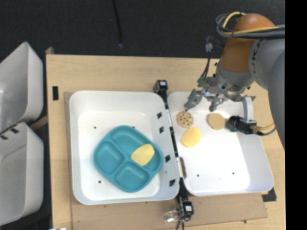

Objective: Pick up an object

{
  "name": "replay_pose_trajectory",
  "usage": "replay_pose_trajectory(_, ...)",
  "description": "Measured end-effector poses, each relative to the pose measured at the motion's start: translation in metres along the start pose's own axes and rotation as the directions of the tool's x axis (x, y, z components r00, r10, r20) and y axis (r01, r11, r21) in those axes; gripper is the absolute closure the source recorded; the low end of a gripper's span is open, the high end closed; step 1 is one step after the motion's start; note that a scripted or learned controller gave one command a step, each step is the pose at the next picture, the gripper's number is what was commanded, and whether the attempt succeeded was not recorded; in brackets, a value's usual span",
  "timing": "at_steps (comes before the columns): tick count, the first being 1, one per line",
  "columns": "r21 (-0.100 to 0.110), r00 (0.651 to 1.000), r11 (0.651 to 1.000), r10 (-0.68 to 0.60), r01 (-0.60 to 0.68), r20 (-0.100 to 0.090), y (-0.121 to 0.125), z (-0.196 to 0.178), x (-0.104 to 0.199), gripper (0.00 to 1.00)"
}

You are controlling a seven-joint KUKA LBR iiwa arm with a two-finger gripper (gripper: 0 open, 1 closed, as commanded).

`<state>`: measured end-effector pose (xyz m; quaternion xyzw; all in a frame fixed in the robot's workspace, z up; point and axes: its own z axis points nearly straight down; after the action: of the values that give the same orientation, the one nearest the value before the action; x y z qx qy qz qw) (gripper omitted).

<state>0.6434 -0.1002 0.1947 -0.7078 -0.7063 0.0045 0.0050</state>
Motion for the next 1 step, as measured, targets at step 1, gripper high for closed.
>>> replay_pose_trajectory(1,-0.015,1.000,1.000,-0.002,0.002,0.000,0.0029,-0.0093,0.0003,0.00)
